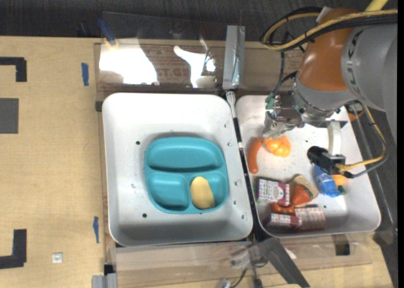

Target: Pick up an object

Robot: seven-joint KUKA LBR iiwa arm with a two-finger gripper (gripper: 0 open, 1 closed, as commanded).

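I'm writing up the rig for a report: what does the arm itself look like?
The arm is smooth grey with a rounded orange band above the wrist. Black and yellow cables loop beside it, and its gripper is a small dark metal assembly.

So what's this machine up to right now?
A robot arm is reaching into the right bin, trying to pick something up. Its gripper is low, right over an orange object among a jumble of small items. The left bin has a teal divided tray with a yellow object in it.
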